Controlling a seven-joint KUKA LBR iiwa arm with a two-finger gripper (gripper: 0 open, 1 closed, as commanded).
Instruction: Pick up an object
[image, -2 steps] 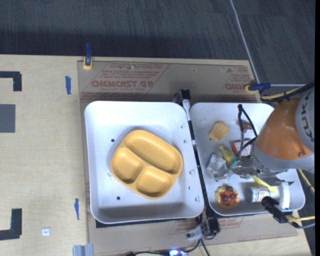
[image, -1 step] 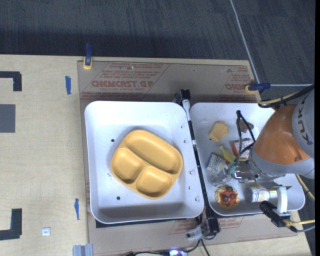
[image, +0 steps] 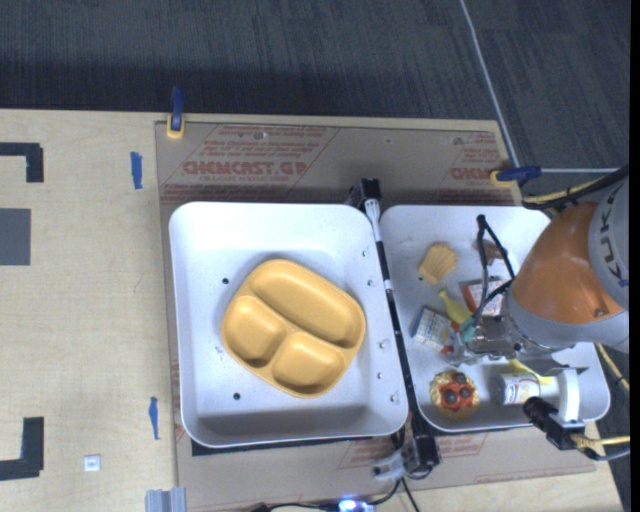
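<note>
While the arm (image: 580, 270) reached in from the right side of the surface (image: 80, 300), its end effector (image: 478, 340) hung low over the middle of the right bin (image: 400, 300); whether it was wide or narrow could not be told, and no object was seen between its fingers. Nearest the front edge of that bin lay a round red-and-yellow toy (image: 453, 391) and, beside it toward the right, a white bottle with a yellow label (image: 535, 387). Just left of the end effector sat a small packet (image: 431, 324) and a yellow stick-shaped piece (image: 452, 309), close together. Farther back in the same bin rested a pale shell-shaped object (image: 438, 263), apart from the rest. Beside it, the left bin (image: 190, 300) held a large yellow three-compartment tray (image: 292, 325), lying slantwise near its centre. Beyond both bins, a cardboard sheet with red print (image: 250, 160) lay under them, fixed by clamps at its far corners.
</note>
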